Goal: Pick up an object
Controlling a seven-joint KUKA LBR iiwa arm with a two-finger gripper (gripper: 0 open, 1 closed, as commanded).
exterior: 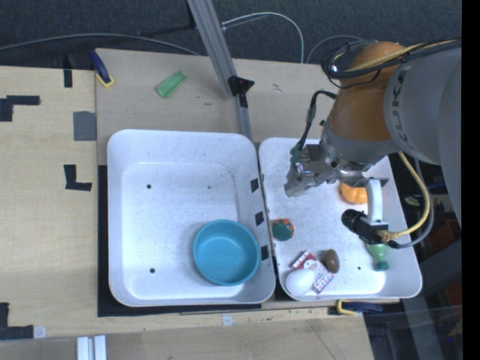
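The nearest candidate is the small green toy, rounded, with a red patch on top. It lies on the bare floor of the right bin, close to the wall at that bin's 9 o'clock. The claw hangs just off it at the toy's 1 o'clock. From this angle I cannot tell whether the claw is wide or narrow.

To take it cleanly, I would shift the claw toward 7 o'clock until it is centred over the toy. It should drop straight down and close across the narrow width, clear of the bin wall. The toy looks smooth and curved, so an off-centre pinch would likely squirt it aside.

Toward the bin's 6 o'clock sit a glossy white egg, a flat red-and-white packet touching it, and a brown lump just beside. An orange piece lies at 3 o'clock of the claw, partly under the arm.

The left bin of speckled white plastic holds a round blue bowl. A green block rests on the wooden surface beyond it.
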